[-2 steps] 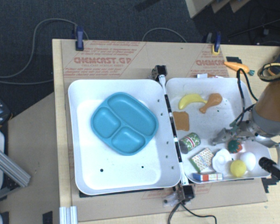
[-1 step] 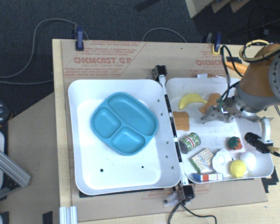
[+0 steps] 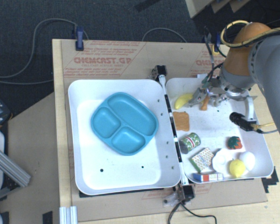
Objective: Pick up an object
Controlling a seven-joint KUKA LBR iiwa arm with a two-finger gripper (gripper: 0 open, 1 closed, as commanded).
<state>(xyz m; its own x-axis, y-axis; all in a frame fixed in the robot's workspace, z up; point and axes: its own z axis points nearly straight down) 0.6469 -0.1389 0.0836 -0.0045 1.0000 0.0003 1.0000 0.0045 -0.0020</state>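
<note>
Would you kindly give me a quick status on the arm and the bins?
Gripper low in right bin, at its far end. Banana just beside it, not gripped. Blue tray alone in left bin.

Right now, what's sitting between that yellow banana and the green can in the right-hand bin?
In the camera view, a flat brown slice like toast lies between the banana and the green can.

Arm (image 3: pixel 270 55) cut off at right edge; end effector (image 3: pixel 206 96) fingers blurred.

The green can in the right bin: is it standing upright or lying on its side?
On its side. The can shows its long green wall and one round end, lying near the bin's left wall.
</note>
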